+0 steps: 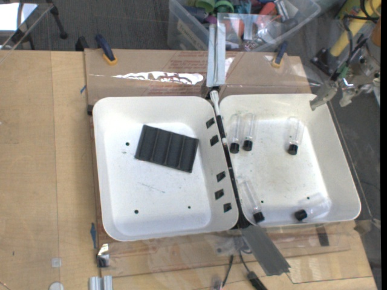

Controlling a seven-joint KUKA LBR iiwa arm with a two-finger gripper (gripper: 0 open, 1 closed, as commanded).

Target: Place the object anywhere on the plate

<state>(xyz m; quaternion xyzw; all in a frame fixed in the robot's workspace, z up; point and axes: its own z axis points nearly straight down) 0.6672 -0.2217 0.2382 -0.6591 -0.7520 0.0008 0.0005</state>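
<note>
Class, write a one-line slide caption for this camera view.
Dark ribbed plate in left bin; clear vials scattered in right bin.

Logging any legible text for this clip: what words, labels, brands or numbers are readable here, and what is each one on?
No text can be read.
Cardboard sheet behind the bins: faint reddish print, too blurred and washed out by glare to read.
Clear storage tub of coloured items at the top: possible packaging labels inside, too small to read.
Black ridged plate in the left bin: no markings visible.
Clear black-capped vials in the right bin: no labels visible.
</note>
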